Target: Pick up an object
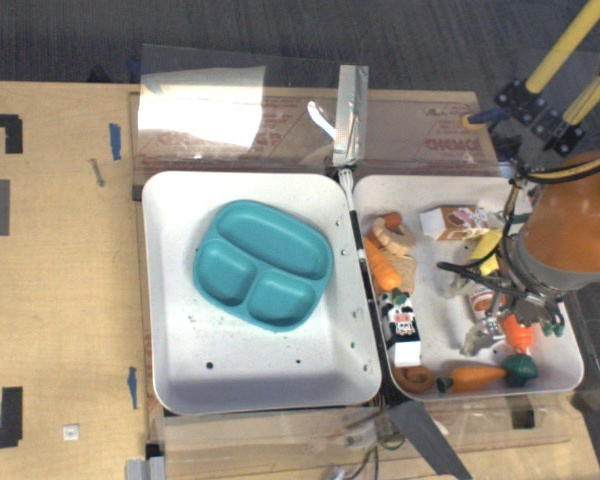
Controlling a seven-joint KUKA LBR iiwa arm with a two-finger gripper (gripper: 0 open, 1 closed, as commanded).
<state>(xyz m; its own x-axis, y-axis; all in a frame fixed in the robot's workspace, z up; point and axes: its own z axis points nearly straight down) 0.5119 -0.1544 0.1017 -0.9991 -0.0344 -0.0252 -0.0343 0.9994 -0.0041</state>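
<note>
The left bin holds a teal divided tray near its centre. In the right bin, toys crowd together: a carrot at nine o'clock, another carrot at six. The gripper hangs low at four o'clock among clutter. A grab here could pinch two items or slip off. Whether its fingers are spread or closed, I cannot tell.

No legible text or labels
</note>
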